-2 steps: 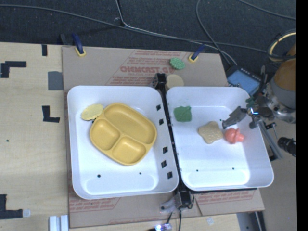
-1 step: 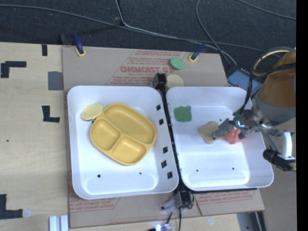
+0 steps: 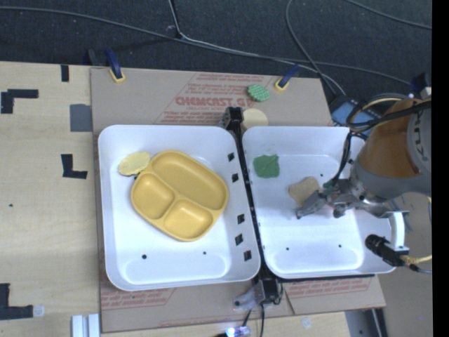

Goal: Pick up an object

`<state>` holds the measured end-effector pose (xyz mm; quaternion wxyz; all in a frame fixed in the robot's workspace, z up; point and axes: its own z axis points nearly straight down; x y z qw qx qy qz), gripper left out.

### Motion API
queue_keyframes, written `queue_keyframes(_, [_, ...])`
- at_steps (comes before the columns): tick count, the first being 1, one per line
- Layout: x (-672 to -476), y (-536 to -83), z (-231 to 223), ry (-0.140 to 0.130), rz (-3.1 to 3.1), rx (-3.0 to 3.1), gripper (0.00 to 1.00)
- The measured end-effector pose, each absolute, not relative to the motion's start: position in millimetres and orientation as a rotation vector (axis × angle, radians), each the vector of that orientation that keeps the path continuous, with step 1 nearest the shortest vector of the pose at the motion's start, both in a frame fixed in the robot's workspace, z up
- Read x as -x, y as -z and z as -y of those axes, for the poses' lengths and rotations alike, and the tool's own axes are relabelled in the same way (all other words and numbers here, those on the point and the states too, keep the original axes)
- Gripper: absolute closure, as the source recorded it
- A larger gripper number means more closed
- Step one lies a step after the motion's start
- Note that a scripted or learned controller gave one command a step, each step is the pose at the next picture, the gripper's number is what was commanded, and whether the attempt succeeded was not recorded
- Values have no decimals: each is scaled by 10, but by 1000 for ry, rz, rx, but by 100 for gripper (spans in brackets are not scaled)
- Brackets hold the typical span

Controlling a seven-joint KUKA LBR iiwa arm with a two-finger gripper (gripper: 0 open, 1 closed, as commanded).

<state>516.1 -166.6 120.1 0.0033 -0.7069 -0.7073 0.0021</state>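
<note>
gripper (image 3: 317,206) beside tan piece (image 3: 304,187) (right bin (image 3: 309,260))

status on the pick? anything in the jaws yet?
Done: the arm has reached into the right bin, and the gripper sits low beside the tan piece. In hand: nothing visibly lifted; the tan piece lies on the bin floor at the gripper's tip, and whether it is grasped cannot be told. Left: grasp and lift. The green piece is untouched, and the yellow tray sits in the left bin.
</note>
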Motion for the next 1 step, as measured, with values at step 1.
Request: queue_keyframes(1, [-5165, -839, 1665, -2, 2224, 2221, 0])
